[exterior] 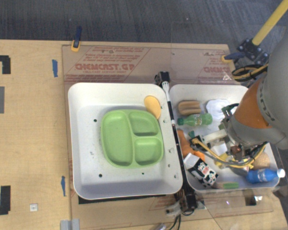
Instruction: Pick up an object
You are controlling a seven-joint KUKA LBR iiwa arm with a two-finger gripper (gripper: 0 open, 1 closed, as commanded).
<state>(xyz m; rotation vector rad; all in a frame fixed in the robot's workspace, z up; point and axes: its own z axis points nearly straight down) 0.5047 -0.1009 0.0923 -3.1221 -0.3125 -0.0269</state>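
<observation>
The right bin [182, 91] holds a jumble of objects. A brown bun-shaped piece [188, 106] lies at its back, with a green bottle [196, 120] on its side just in front. An orange carrot-like piece [183, 140] and a black-and-white toy [203, 170] sit at the front left. A blue bottle [262, 176] lies at the front right. My gripper [229, 150] reaches down into the middle of this bin, under the orange-banded wrist [249, 111], among yellow cables. What lies under it is hidden.
The left bin [81, 128] carries a green divided plate [132, 138] and a yellow oval object [153, 105] near its back right corner. A white object [216, 106] sits at the back of the right bin. The arm covers that bin's right side.
</observation>
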